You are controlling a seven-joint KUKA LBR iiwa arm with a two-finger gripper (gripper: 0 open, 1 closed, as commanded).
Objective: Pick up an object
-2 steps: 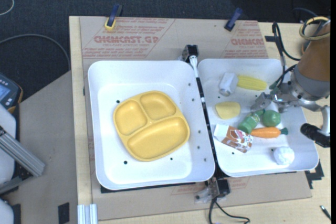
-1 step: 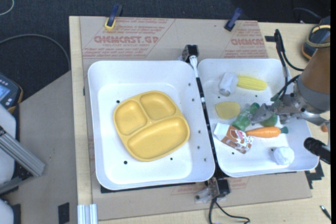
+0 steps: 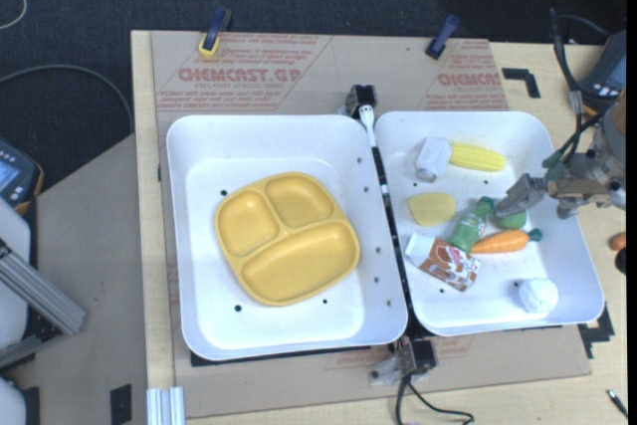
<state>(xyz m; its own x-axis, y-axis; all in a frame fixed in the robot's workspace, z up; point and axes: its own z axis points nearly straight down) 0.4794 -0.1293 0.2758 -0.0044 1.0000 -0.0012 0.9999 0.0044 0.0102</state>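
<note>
Camera view, bins: we see 2 white bins side by side; the left bin (image 3: 189, 214) holds a yellow divided plate (image 3: 287, 237), the right bin (image 3: 567, 244) holds the loose items.
Camera view, gripper: the gripper (image 3: 518, 197) reaches in from 3 o'clock over the right bin; whether it is open or closed, we cannot tell.
Camera view, nearest targets: a green bottle (image 3: 470, 226) and a toy carrot (image 3: 501, 242) lie touching, at 7 o'clock from the gripper tip.
Camera view, other items: a corn cob (image 3: 477, 156) at 11 o'clock, a yellow slice (image 3: 431, 208) at 9 o'clock, a printed packet (image 3: 449, 265) at 7 o'clock, a white lump (image 3: 538, 295) at 5 o'clock.
Risk: we judge that the bottle and carrot, packed together, could make the gripper nudge both and lift neither.
Risk, shape: the round carrot may roll away under a glancing descent.
</note>
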